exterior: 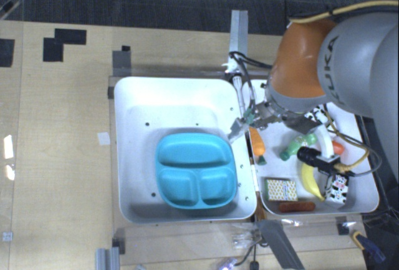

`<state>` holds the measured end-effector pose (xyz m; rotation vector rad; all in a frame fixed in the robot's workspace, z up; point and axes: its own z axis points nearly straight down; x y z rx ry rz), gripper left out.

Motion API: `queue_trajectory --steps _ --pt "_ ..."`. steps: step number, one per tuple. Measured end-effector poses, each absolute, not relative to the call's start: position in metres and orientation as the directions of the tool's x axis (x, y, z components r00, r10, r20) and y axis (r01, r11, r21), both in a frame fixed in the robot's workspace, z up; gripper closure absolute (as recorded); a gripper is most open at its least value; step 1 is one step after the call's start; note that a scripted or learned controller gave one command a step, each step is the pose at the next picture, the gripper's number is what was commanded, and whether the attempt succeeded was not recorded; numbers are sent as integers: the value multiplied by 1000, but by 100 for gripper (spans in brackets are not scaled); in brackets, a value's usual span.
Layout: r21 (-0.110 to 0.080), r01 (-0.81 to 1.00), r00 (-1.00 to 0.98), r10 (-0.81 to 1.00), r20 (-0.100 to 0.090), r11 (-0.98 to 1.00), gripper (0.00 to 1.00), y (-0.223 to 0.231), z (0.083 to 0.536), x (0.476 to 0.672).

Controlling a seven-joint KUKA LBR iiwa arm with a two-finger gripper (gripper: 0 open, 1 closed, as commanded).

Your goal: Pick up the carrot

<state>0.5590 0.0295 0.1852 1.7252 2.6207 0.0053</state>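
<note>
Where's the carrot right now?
The carrot lies in the right bin, against its left wall beside the divider, just below the gripper and left of the green bottle.

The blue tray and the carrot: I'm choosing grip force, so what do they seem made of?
The blue tray looks like moulded plastic: uniform colour, smooth rounded compartments, soft sheen. The carrot looks like a plastic toy, evenly orange and smooth, though it is too small to be sure.

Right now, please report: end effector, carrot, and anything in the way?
End effector low over the wall between the bins, just above the carrot. Carrot lies at right bin's left edge, not gripped. Green bottle and banana nearby, apart from it.
</note>
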Motion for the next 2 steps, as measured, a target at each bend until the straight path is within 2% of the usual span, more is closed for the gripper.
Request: queue_trajectory --steps 1,2 --pt "3 998 66 998 0 -66 0 18 185 572" --pt "4 999 -33 999 0 33 0 4 185 524"
